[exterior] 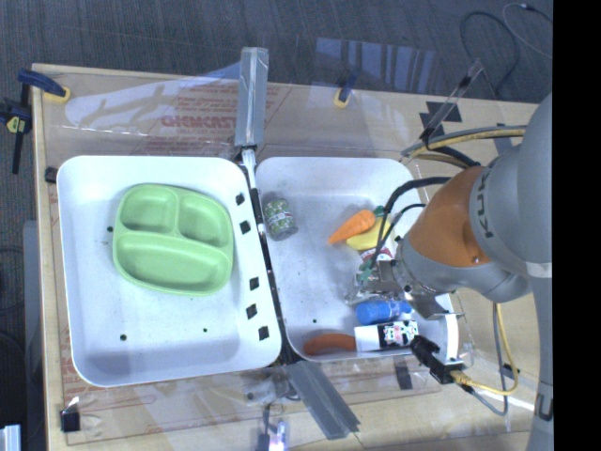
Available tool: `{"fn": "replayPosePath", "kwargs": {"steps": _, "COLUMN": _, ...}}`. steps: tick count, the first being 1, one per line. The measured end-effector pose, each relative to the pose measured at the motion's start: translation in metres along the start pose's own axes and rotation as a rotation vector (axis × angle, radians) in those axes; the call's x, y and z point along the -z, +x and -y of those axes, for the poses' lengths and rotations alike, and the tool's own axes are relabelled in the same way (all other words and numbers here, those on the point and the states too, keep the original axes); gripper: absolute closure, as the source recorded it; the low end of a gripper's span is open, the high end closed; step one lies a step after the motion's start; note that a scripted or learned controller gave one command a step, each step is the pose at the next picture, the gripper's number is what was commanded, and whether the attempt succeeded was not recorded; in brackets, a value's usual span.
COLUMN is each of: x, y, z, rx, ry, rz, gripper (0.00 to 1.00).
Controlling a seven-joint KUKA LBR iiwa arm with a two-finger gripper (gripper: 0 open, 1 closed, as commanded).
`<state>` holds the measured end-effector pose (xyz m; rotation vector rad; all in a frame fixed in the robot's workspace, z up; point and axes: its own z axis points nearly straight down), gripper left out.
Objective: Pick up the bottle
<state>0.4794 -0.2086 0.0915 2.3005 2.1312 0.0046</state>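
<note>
Just nearside of the pincer (pixel 373 275), whose state we cannot tell under the wrist, what seems to be the bottle (pixel 385 334) is lying flat against a blue object (pixel 383 308), so we are risking pinching that neighbour instead.

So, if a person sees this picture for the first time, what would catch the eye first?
Probably the green divided plate, lying alone in the left bin. Next, the grey arm with its orange band, reaching over the right bin, where a carrot, a blue-capped bottle and other small things cluster.
</note>
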Motion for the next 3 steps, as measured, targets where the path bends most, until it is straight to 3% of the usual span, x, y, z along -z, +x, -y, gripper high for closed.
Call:
{"fn": "replayPosePath", "kwargs": {"steps": 1, "x": 0.0001, "y": 0.0014, "z": -0.0001, "rx": -0.041, "ry": -0.001, "rz": 0.001, "gripper": 0.0}}
{"fn": "replayPosePath", "kwargs": {"steps": 3, "x": -0.0007, "y": 0.0035, "z": 0.0005, "rx": 0.117, "ry": 0.006, "rz": -0.005, "gripper": 0.0}}
